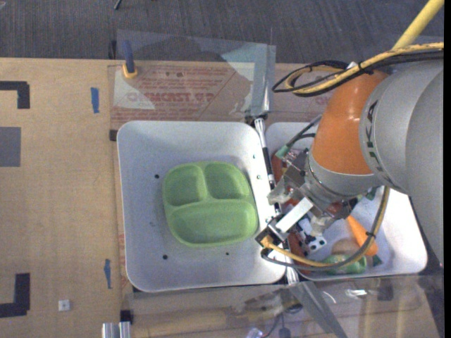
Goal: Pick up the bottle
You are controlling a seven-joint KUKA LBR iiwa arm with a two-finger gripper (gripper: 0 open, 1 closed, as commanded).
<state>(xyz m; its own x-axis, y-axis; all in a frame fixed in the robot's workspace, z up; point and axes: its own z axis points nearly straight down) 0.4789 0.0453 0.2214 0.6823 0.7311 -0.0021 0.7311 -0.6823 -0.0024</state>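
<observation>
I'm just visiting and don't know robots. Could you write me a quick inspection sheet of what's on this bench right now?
Surface: tan bench top with blue and black tape marks, bearing two shallow white bins side by side.
Job's things: bottle not identifiable; the arm covers much of the right bin.
Clutter: green divided plate lies flat in the left bin; an orange carrot-like piece and small mixed items lie in the right bin, too jumbled to name.
Grippers: gripper is low over the right bin's left side; finger state unclear.
Cables: yellow and black cables loop above the arm.
Surroundings: dark carpet beyond the bench; clear sheet behind the bins.
</observation>
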